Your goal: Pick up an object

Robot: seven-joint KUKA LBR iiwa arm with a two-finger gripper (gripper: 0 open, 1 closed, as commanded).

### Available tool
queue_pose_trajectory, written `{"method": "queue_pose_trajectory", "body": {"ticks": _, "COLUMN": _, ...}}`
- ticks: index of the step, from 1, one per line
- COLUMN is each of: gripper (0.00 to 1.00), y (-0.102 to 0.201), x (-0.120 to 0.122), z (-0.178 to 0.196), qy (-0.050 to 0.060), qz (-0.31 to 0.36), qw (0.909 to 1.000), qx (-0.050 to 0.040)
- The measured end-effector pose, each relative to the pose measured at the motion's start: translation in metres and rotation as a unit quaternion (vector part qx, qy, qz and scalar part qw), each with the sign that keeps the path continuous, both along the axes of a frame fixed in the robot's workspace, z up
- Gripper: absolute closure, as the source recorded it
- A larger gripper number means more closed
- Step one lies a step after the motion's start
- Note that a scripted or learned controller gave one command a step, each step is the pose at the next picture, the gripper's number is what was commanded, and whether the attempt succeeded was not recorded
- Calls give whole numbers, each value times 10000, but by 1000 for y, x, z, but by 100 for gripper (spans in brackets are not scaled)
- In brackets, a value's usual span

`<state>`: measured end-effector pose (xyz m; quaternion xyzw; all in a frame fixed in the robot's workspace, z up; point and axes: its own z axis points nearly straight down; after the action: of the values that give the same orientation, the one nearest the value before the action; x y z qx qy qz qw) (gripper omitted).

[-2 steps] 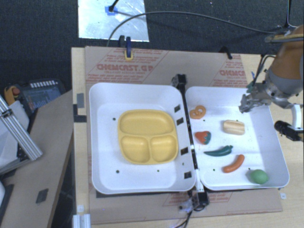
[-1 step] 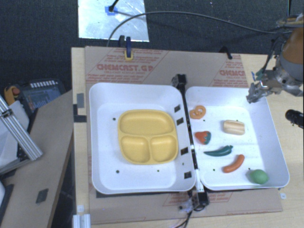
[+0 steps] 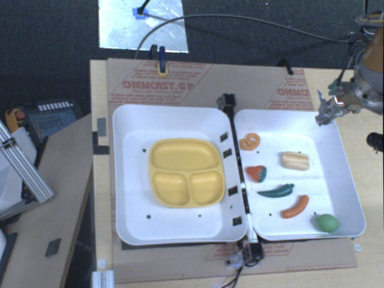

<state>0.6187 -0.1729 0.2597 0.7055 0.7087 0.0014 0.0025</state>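
The right bin (image 3: 336, 161) holds an orange pretzel (image 3: 249, 141), a tan bread roll (image 3: 295, 160), a red strawberry (image 3: 257, 173), a dark green pepper (image 3: 276, 190), an orange sausage (image 3: 295, 206) and a green ball (image 3: 327, 222). My gripper (image 3: 324, 113) hangs over the bin's back right corner, above and to the right of the bread roll. Nothing shows between its fingers.
The left bin (image 3: 129, 161) holds a yellow divided tray (image 3: 184, 171). A black hinge strip (image 3: 236, 161) runs between the bins. A cable (image 3: 240, 20) arcs across the back. The bench's cardboard (image 3: 180, 83) lies under both bins.
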Motion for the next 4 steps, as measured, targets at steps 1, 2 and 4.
{"method": "queue_pose_trajectory", "body": {"ticks": 1, "gripper": 100, "y": 45, "x": 6, "z": 2, "qy": 16, "qz": 21, "qw": 10000, "qx": 10}}
{"method": "queue_pose_trajectory", "body": {"ticks": 2, "gripper": 100, "y": 102, "x": 7, "z": -13, "qy": 21, "qz": 26, "qw": 10000, "qx": 18}}
{"method": "queue_pose_trajectory", "body": {"ticks": 4, "gripper": 100, "y": 219, "x": 22, "z": -8, "qy": 12, "qz": 26, "qw": 10000, "qx": 15}}
